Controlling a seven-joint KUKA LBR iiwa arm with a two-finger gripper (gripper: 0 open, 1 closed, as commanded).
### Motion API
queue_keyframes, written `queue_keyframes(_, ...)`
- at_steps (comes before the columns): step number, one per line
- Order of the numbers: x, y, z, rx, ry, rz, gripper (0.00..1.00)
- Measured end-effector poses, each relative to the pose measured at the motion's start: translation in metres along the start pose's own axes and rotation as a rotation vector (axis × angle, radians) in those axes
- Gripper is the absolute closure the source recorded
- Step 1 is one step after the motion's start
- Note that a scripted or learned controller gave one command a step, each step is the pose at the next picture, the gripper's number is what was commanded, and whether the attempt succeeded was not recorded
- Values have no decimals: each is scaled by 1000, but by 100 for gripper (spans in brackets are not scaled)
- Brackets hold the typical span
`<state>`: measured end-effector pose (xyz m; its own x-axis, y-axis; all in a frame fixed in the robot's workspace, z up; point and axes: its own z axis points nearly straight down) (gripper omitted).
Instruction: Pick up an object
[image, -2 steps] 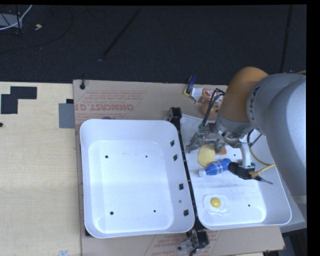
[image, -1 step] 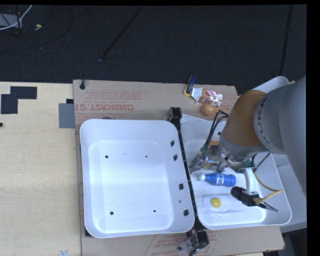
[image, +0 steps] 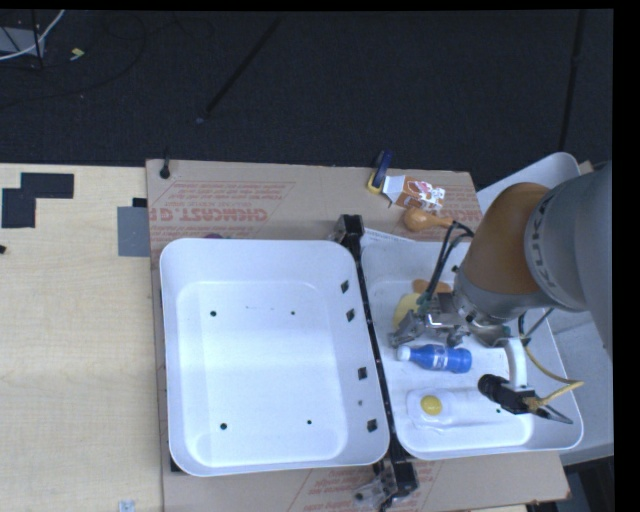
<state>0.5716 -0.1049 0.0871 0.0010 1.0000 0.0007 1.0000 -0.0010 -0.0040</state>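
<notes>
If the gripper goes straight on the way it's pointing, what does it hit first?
Probably the yellow object beside the gripper in the right bin; depth is unclear, so possibly the bin floor instead.

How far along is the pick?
Done: the end effector sits low over the right bin, next to the blue bottle. In hand: nothing visibly gripped. Left: the grasp and lift; the bottle lies on the bin floor.

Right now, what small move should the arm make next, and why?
Probably shift slightly toward the blue bottle and lower: the gripper hangs in the right bin between the bottle and a yellow thing, centred on neither.
</notes>
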Motion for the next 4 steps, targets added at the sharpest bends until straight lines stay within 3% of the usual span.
queue_keyframes(1,-4,37,-1,-4,-1,-1,0)
queue_keyframes(2,-67,44,-1,-4,-2,2,0)
queue_keyframes(4,1,72,-1,-3,1,-3,0)
